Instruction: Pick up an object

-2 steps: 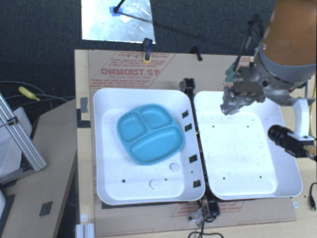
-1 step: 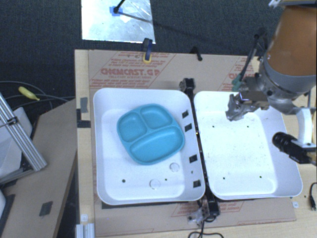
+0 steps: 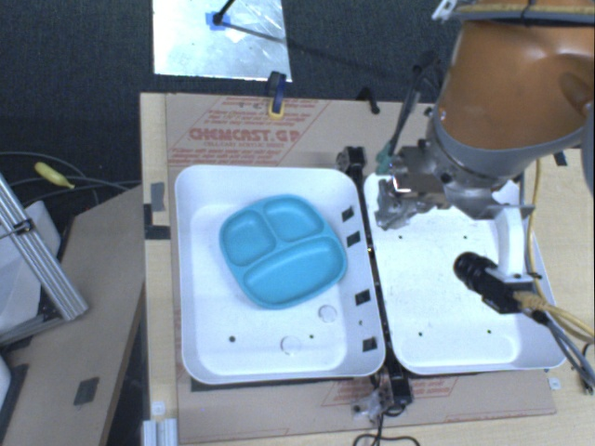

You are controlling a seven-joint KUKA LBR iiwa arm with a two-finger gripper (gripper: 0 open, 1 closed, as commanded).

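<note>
gripper (image 3: 395,207) sits centre-right of frame, grip state unreadable; I'd shift it left over the blue three-compartment plastic plate (image 3: 282,249) and pinch the rim.

Bare floor below the gripper, walls close on two sides

The gripper (image 3: 392,207) hangs at the upper left corner of the right bin (image 3: 465,365) as the camera sees it. Just to its left runs the shared wall (image 3: 370,258) between the bins, lined with small black tabs (image 3: 353,240), and the bin's far rim lies just above it. Below and to the right of the gripper the white floor is bare and open. Past the wall, well to the left, a blue divided plate (image 3: 282,249) fills the middle of the left bin (image 3: 200,277), leaving only strips of floor around it
</note>
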